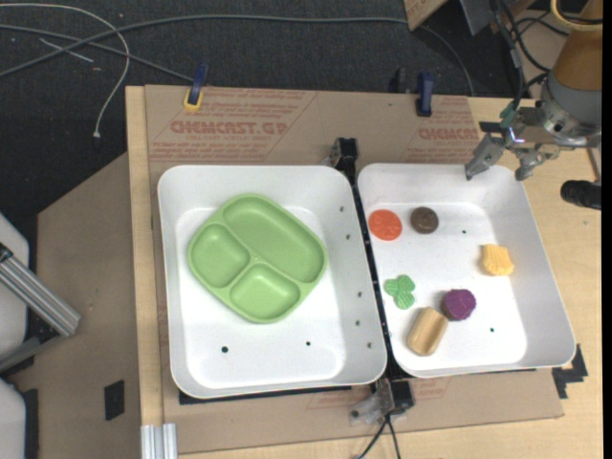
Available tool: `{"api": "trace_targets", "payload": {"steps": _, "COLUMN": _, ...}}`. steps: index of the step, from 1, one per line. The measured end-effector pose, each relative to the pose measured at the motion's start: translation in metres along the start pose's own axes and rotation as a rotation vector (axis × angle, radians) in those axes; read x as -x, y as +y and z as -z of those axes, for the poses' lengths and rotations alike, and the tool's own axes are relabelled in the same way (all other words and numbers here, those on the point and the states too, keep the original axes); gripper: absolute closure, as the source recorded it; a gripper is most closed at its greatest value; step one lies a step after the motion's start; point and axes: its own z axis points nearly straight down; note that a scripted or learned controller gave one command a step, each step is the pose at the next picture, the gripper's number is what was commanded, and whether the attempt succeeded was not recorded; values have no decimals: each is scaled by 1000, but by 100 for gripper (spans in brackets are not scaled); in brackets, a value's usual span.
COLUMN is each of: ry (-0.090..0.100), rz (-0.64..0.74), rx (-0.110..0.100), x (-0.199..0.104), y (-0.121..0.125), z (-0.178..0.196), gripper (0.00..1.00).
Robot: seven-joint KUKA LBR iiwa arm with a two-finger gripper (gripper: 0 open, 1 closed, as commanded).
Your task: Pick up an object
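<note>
Gripper (500, 163) spread open, holding nothing, above right bin (545, 304) rim at 12 o'clock; orange disc (385, 225) well apart.

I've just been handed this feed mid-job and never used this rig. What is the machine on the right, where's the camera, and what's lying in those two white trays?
One fixed camera looks down on the bench at a slant. The machine is a robot arm reaching in from the right; its gripper, open and holding nothing, hangs over the far edge of the right bin. That bin holds an orange disc, a brown round piece, a yellow piece, a green leafy piece, a purple piece and a tan cylinder. The left bin holds a green divided plate.
</note>
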Motion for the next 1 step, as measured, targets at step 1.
{"api": "trace_targets", "payload": {"steps": 1, "ry": -2, "rz": 2, "rx": 8, "x": 0, "y": 2, "z": 5, "gripper": 0}}
